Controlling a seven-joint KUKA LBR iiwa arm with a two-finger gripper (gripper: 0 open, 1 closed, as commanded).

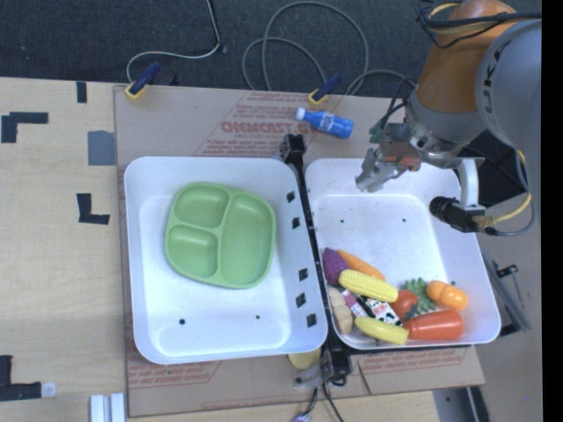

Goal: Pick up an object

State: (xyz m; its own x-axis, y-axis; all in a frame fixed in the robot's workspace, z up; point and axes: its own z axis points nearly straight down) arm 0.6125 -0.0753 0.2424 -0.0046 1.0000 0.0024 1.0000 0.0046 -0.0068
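Finding 1, step in hand: the gripper (376, 176) hangs over the far edge of the right bin (400, 214), above bare floor and well apart from the toy pile. Nothing sits beneath it or in its grasp; how wide it stands cannot be told at this angle. To do the pick well, in my judgement, the arm should travel toward the bin's near edge, choose a piece lying on top, and descend straight over its narrow width. The corn cob (368, 285) lies uppermost and looks the cleanest target.

Finding 2, containers: the right bin holds its objects crowded along the near edge: the corn cob, a carrot (359, 263), a purple piece (332, 264), a yellow banana-like piece (382, 330), a red piece (433, 325) and an orange one (449, 295), all touching or overlapping. The left bin (145, 323) holds 1 green divided plate (220, 235), lying flat toward its far side.
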